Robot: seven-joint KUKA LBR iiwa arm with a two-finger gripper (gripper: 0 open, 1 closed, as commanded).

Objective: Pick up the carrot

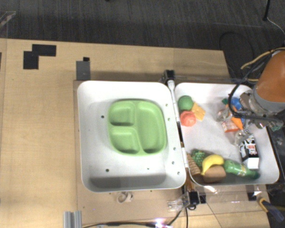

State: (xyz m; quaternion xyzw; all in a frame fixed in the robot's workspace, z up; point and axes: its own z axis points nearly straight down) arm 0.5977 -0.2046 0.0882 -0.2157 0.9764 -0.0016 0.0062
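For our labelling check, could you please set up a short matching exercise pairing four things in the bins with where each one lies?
Things:
1. green divided plate
2. green ball
3. banana
4. orange carrot piece

Places:
A. near corner of the right bin, beside a brown item
B. middle of the left bin
C. right bin, just below the arm's wrist
D. far left of the right bin, by the divider

Pairs: 1-B, 2-D, 3-A, 4-C

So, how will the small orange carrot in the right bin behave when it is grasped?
The small orange carrot looks like a stiff plastic toy, so it probably keeps its shape. Its tapered, glossy body may slip or roll. The gripper sits right over it, so a nudge could shift it.
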